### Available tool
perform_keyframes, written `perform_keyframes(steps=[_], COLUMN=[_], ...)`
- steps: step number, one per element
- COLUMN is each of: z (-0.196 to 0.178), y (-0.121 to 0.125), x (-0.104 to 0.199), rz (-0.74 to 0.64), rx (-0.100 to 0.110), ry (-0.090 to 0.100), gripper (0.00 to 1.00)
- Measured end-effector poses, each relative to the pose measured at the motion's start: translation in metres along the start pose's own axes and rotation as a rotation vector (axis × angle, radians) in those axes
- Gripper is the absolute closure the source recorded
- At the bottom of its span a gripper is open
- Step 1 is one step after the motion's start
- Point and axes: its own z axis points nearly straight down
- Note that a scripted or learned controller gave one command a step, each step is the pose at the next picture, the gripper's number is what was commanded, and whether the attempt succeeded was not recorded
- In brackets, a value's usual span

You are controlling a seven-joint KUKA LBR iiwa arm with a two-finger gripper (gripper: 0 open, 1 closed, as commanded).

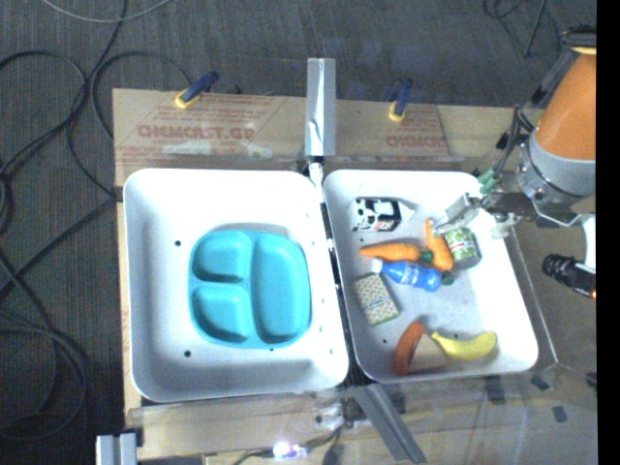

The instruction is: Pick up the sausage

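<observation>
From my remote station, the overhead camera looks down on a brown cardboard-topped bench (242,134) carrying two shallow white bins. The left white bin (155,221) holds a turquoise plastic tray with three compartments (250,285), lying flat in the middle of the floor.

The right white bin (513,327) carries the clutter. The reddish-brown curved sausage (408,346) lies near the front wall, its lower end toward the front edge, touching a yellow plastic banana (467,345) that sits just to its right. Behind them, a small tan checkered packet (376,298) rests near the bin's left wall. A blue bottle with a white cap (411,276) lies on its side beside an orange toy carrot (392,252), and a second orange carrot (439,248) stands tilted next to a green-labelled can (463,247). A black-and-white patterned item (377,214) sits at the back.

The grey arm with its orange band (572,114) reaches in from the right, and its end effector (465,213) hangs over the bin's back right area, above the can and well apart from the sausage. I cannot tell from this angle how it is set. Two blue-and-yellow clamps (197,89) pin the bench's far edge.
</observation>
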Motion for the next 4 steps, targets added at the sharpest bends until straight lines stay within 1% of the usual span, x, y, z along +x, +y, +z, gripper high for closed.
perform_keyframes(steps=[1, 2, 3, 4], z=[0.158, 0.166, 0.156, 0.157], y=[-0.042, -0.054, -0.054, -0.054], x=[0.016, 0.022, 0.025, 0.025], rz=[-0.016, -0.077, -0.079, -0.079], rx=[-0.006, -0.032, -0.029, -0.026], ry=[0.000, -0.007, 0.001, 0.002], gripper=[0.00, 0.00, 1.00, 0.00])
